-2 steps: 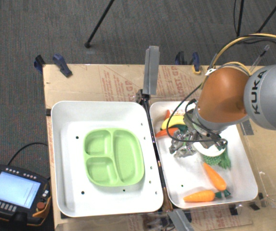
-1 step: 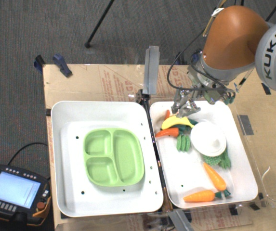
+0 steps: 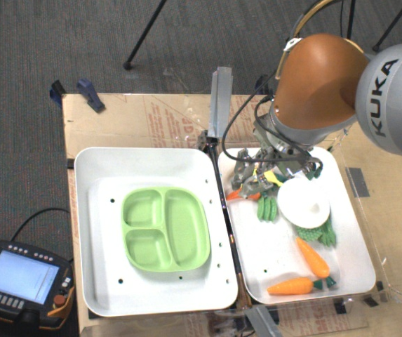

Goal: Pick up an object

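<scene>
Fingers (image 3: pixel 251 179) of mine hang low at about ten o'clock in the right bin (image 3: pixel 355 262), metal tips down among the toys; from this slanted look I cannot tell whether they are apart or together, nor whether anything sits between them. Above them my orange band (image 3: pixel 320 83) and grey wrist fill the two o'clock part of the frame.

Just under my fingers lies a small orange piece (image 3: pixel 234 195) against the bin's left wall, with a green vegetable (image 3: pixel 267 207) beside it toward three o'clock. A white round disc (image 3: pixel 304 203) rests at the bin's centre, touching a green knobbly piece (image 3: pixel 323 234) at its five o'clock. Further toward six o'clock lie two carrots: one carrot (image 3: pixel 313 257) slanted, the other carrot (image 3: pixel 292 286) flat near the bin's front wall.

At nine o'clock from me, the left bin (image 3: pixel 95 188) holds a light green divided plate (image 3: pixel 165 229), three compartments, lying flat in its middle. Both bins sit side by side on the cardboard-covered tabletop (image 3: pixel 144 121).
</scene>
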`<state>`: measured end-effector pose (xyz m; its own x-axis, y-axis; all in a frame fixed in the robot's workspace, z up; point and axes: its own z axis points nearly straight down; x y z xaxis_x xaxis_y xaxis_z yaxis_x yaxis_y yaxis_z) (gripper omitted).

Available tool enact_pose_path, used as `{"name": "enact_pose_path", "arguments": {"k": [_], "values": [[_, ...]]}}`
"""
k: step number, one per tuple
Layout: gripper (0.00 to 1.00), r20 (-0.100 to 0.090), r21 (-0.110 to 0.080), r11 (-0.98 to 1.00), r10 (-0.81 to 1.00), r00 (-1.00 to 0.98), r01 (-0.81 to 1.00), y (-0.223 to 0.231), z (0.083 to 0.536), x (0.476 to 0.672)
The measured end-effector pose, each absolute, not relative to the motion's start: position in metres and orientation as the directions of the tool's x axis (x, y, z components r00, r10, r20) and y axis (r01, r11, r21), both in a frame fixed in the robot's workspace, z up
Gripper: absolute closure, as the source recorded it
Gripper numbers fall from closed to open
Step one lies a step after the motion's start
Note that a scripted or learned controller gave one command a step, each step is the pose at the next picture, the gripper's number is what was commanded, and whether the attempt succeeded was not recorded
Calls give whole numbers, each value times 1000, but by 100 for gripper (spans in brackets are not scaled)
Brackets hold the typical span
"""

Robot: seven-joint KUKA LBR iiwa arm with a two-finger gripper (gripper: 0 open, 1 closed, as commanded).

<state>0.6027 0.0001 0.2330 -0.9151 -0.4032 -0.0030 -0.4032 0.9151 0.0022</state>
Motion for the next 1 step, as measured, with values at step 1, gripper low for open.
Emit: {"name": "enact_pose_path", "arguments": {"k": [1], "values": [[100,-4,1,853,-522,-853,-522,10,240,630]]}}
